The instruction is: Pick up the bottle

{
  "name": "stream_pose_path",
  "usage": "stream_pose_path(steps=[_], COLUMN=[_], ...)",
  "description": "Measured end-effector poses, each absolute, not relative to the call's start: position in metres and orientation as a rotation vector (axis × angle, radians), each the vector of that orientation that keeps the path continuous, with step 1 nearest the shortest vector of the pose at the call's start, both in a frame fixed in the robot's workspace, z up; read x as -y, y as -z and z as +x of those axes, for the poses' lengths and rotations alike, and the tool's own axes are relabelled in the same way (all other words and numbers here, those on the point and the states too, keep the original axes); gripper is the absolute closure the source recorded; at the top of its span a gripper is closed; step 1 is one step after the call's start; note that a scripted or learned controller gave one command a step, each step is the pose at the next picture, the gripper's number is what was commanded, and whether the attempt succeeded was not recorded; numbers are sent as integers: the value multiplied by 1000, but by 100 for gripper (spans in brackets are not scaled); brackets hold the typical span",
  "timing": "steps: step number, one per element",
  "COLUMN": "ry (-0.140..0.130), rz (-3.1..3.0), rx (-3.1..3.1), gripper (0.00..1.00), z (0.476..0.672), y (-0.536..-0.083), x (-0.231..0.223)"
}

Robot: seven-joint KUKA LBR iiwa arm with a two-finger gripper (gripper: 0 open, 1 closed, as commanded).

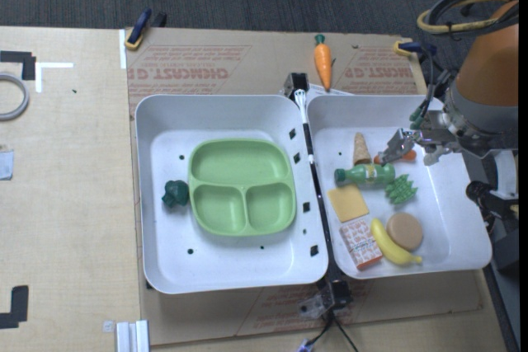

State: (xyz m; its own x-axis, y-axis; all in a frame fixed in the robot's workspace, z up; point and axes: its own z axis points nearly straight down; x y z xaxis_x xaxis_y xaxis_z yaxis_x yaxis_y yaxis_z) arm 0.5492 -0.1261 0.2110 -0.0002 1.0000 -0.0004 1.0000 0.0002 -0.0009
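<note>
Nearest my camera, a banana (pixel 396 246) lies in the right bin (pixel 462 255); beyond it the green bottle (pixel 365 175) rests on its side, near my pincer (pixel 402 147), whose grip I cannot tell.

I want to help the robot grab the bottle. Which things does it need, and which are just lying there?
Needed:
green bottle
gripper

Just lying there:
banana
yellow cheese slice
ice cream cone
carrot
green divided plate
</note>
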Motion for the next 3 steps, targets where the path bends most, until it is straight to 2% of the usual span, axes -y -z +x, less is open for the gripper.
stream_pose_path(steps=[1, 2, 3], ry=[6, 6, -3], rz=[-2631, -2631, -2756], rx=[1722, 1721, 1505], gripper=[0, 100, 100], z=[558, 558, 511], y=[-106, -116, -192], x=[101, 101, 12])
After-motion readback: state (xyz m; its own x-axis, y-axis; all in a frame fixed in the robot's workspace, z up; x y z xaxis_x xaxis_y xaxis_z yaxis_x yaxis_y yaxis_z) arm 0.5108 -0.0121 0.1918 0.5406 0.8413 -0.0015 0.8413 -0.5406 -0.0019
